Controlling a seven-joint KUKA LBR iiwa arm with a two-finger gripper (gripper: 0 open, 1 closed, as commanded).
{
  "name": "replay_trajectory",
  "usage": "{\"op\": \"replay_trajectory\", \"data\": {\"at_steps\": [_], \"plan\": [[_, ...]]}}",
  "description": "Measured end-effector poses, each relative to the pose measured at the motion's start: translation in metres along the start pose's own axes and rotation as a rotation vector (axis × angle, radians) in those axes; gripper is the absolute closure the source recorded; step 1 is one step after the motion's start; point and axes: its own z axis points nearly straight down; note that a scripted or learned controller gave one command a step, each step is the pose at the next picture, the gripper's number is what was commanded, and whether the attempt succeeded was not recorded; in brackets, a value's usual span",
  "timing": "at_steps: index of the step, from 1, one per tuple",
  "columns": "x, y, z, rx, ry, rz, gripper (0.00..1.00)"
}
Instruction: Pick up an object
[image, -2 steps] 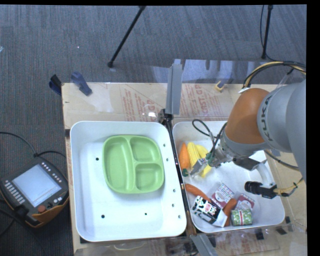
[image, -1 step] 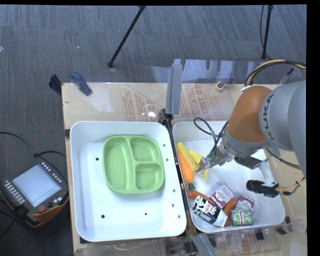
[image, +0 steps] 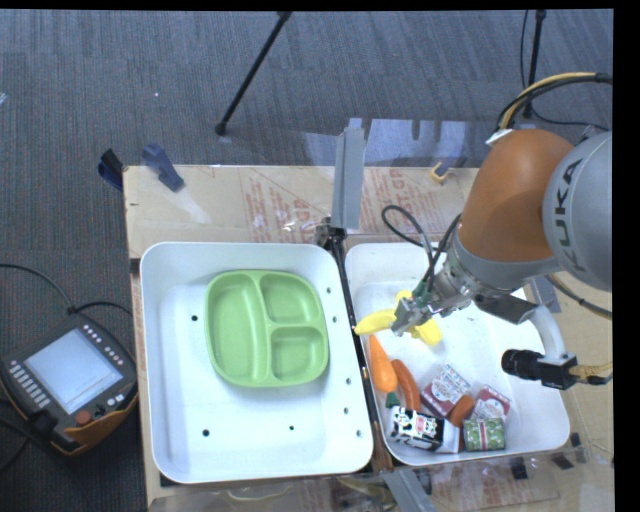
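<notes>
Yellow banana (image: 378, 322) in right bin (image: 545, 425), near its left wall, upper half. Gripper (image: 412, 318) sits right on the banana's right end, fingers look closed around it, though contact is small and hard to confirm. Below: orange carrot (image: 381, 366), red sausage (image: 405, 380), small cartons (image: 417, 426). Left bin (image: 170, 440) holds a green divided plate (image: 267, 327). Teach pendant (image: 66, 380) on floor far left.

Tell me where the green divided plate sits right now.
The green divided plate lies flat in the left bin, toward its upper middle. It is across the divider from the right bin, where the gripper hangs by a yellow banana.
</notes>
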Motion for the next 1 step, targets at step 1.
{"op": "replay_trajectory", "data": {"at_steps": [1], "plan": [[0.0180, -0.0107, 0.0127, 0.008, -0.011, 0.060, 1.00]]}}
